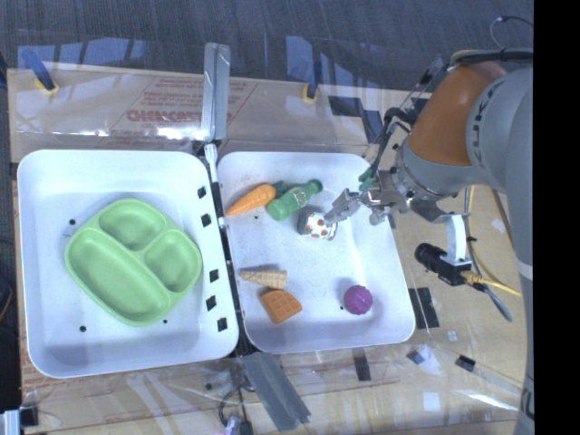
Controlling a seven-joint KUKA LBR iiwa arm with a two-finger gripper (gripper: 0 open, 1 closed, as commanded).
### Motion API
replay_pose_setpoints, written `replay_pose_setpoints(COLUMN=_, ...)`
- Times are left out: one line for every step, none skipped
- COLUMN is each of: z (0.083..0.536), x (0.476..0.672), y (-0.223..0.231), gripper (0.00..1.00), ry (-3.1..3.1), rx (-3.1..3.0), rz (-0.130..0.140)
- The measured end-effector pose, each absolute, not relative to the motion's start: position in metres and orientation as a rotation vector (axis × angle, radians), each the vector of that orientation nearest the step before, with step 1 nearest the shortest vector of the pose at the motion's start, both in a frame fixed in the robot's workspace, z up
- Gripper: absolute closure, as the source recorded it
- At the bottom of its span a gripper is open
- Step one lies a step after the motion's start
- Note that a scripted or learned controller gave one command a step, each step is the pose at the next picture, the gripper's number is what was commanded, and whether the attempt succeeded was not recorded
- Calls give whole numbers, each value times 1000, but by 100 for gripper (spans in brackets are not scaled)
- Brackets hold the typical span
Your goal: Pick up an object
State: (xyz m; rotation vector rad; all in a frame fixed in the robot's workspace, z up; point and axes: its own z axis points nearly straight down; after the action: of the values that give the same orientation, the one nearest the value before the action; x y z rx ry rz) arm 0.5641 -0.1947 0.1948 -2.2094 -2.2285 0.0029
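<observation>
Gripper near right bin's far edge

Dark ribbed carpet runs along the top, well behind the gripper. Below it sits the wooden bench under a glossy clear sheet catching pale reflections, marked with black tape strips off to the gripper's lower right. A yellow clamp sits far left.

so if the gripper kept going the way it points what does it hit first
Most likely the small white spotted object just ahead of the gripper, which points left and slightly down in the right bin; its height is unclear.
</observation>
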Motion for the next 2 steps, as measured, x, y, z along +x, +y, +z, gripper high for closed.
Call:
replay_pose_setpoints(z=108, x=601, y=-145, gripper=0, ry=-2244, rx=-2195, rz=4)
replay_pose_setpoints(z=90, x=654, y=-161, gripper=0, ry=-2219, rx=-2205, rz=16)
